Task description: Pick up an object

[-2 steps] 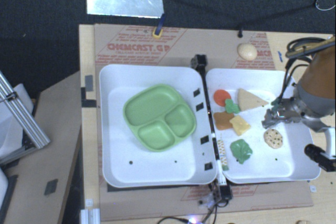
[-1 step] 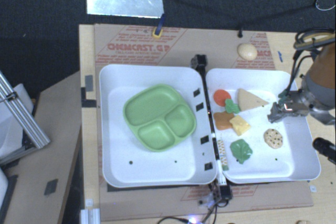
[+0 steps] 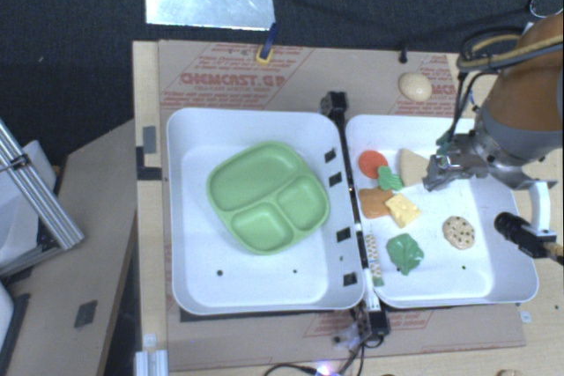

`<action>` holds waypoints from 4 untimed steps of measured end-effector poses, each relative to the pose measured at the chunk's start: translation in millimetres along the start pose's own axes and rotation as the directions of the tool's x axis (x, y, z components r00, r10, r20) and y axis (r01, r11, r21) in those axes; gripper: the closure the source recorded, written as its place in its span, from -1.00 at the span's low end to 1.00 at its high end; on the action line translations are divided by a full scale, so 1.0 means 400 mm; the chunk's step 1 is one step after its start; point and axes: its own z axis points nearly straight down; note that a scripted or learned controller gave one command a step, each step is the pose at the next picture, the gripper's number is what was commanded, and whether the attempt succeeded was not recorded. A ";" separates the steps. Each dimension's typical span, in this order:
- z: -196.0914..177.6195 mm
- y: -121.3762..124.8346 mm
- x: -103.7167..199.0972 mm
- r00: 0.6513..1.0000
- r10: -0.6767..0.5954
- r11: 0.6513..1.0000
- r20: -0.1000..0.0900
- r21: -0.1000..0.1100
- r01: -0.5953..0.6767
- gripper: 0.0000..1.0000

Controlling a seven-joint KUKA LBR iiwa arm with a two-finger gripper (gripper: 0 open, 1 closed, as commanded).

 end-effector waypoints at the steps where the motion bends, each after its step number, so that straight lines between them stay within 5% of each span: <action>1: -0.009 0.089 0.119 1.000 0.000 1.000 0.000 0.000 0.000 1.00; 3: 0.017 0.195 0.258 1.000 0.002 1.000 0.000 0.000 -0.002 1.00; 4: 0.047 0.158 0.250 1.000 0.008 1.000 0.001 0.004 -0.008 1.00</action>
